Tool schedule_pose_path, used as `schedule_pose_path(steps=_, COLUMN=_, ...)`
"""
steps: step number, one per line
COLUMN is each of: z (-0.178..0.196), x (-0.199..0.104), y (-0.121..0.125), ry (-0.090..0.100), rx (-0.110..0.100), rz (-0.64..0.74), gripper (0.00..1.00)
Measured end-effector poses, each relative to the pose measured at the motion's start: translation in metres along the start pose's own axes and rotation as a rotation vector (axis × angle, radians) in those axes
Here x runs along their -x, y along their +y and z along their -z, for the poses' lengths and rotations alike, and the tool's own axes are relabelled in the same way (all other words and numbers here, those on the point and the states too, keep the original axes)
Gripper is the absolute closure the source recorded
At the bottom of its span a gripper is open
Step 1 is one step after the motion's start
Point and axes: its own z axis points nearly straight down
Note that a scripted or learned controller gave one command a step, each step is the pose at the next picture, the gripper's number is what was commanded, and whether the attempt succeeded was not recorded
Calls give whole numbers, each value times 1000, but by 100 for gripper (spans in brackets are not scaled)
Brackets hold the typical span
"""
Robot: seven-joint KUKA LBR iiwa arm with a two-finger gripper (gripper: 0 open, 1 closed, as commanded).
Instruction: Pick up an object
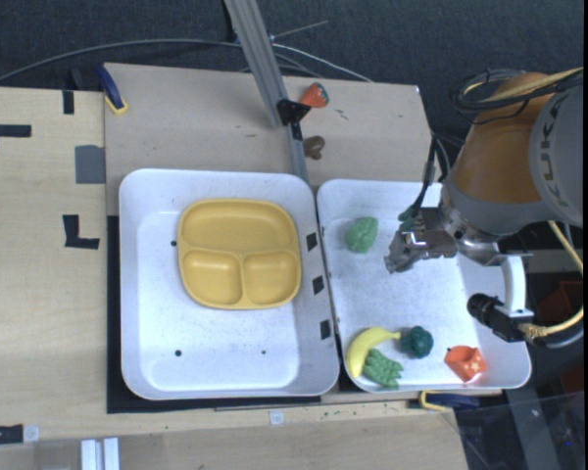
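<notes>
The right bin (431, 292) holds a light green lumpy toy (362, 233) near its far left. Along its near edge lie a yellow banana (366, 344), a green bumpy piece (383, 368), a dark green round piece (416, 341) and an orange-red piece (465, 361). My gripper (406, 253) hangs over the middle of the right bin, just right of the light green toy and apart from it. I see nothing between its fingers.
The left bin (147, 292) bears a yellow divided plate (240, 253). A grey pole (260, 47) rises behind the bins, with a small orange clip (316, 94) beside it. The arm's body (510, 164) covers the right bin's far right corner.
</notes>
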Motion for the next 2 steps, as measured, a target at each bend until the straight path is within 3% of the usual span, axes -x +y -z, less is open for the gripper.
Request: schedule_pose_path(steps=2, z=3, x=-97, y=9, ry=0, rx=1, rz=1, gripper=100)
